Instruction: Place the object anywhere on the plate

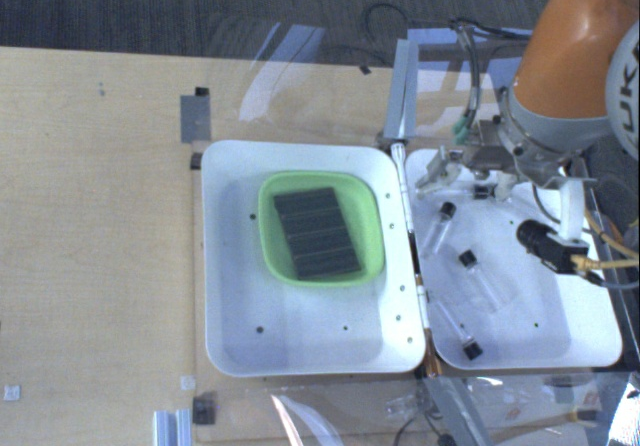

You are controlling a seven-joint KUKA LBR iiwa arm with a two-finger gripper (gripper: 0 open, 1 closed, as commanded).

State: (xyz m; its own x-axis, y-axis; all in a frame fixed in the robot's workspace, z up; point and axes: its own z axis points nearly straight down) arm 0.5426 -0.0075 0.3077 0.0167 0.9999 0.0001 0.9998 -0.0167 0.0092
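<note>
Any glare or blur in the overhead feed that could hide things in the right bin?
Camera view: evenly lit and fairly sharp; soft shadows only. Glare streaks lie on a clear sheet above the left bin, off the green plate. In the right bin, the clear syringes blend into the white floor; only their black caps stand out.

Orange-capped grey arm with a metal wrist

The arm point(575, 39) shows a glossy, rounded orange shell beside a pale grey casing with dark lettering. Below sits a silvery metal wrist block; thin green, black and yellowish cables run around it, and a black cylindrical part juts out.
</note>
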